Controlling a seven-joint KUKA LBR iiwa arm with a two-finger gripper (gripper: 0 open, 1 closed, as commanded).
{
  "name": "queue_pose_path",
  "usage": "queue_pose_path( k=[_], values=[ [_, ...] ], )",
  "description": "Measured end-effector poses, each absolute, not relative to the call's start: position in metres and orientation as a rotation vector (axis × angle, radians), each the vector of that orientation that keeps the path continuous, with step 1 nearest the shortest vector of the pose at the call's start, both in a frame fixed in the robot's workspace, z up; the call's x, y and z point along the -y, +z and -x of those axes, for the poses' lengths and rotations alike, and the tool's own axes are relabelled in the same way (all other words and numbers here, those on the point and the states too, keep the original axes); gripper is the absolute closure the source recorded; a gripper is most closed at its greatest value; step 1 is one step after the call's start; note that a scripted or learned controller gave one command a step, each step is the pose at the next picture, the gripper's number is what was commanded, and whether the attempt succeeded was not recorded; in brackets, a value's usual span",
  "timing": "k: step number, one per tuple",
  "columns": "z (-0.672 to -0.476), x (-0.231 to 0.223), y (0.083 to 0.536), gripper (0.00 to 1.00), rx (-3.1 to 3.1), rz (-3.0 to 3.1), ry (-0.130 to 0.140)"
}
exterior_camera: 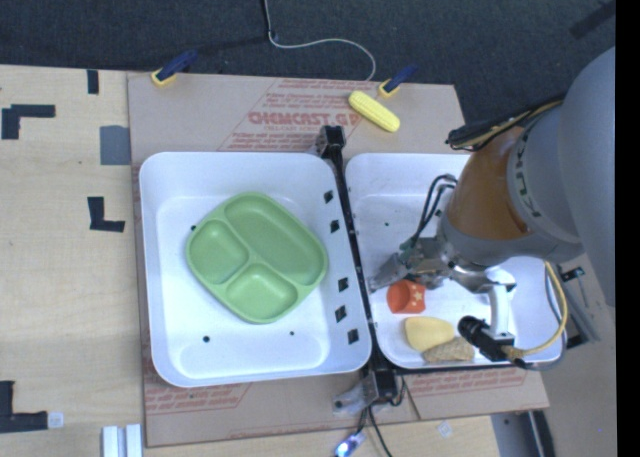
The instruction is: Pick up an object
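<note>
Now the gripper (402, 271) is hanging low in the right bin (380, 185), just above a small red thing (406, 296), and whether it is grasping cannot be told, while a green tray (257, 257) is lying in the left bin (165, 245).

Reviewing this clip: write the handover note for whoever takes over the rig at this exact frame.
Gripper: low in the right bin, just above the red object; finger state unclear, nothing seen held.
Right bin also holds a yellow wedge and a tan piece near the front wall.
Left bin: green divided tray.
Yellow corn-like toy lies on the cardboard behind the bins.
Done: approach. Left: grasp and lift an object.
</note>
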State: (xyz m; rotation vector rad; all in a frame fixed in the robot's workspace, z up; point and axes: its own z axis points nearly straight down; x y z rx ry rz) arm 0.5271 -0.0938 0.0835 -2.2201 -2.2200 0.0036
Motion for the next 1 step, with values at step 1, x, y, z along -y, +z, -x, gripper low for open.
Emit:
queue_pose_path(
  k=[1],
  values=[
    [-0.5289, 0.0948, 0.0940, 1.00, 2.221, 2.221, 0.004]
  ],
)
